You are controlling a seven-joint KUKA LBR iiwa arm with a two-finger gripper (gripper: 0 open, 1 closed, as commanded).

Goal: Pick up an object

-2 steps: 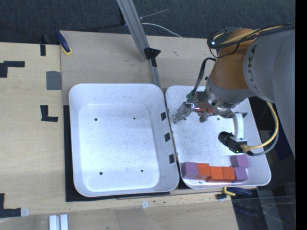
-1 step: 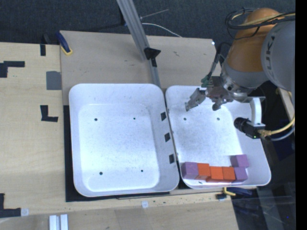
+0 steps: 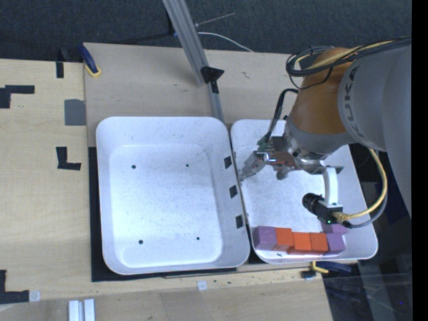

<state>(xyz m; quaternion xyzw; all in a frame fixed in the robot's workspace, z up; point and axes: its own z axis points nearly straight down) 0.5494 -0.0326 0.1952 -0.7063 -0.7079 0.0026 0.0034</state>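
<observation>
**A:** Where's the target?

**Me:** Row of small purple and orange rectangular blocks (image 3: pixel 301 240), prob. foam or wood, packed along the near edge of the right white plastic bin (image 3: pixel 267 199), running toward its near right corner. Left white plastic bin (image 3: pixel 160 192) sits alongside.

**A:** And you?

**Me:** My gripper (image 3: pixel 264 162) hangs over the right bin's left side, near the wall between bins, well apart from the blocks. Can't tell if my jaws are apart or together; they hold nothing I can see.

**A:** How'll they handle?

**Me:** I'd guess light, stiff, not fragile, matte so not slippery. Row's long axis runs left-right along that edge. Blocks touch, so I'd grab an end one, e.g. the purple at the left, across its short width.
</observation>
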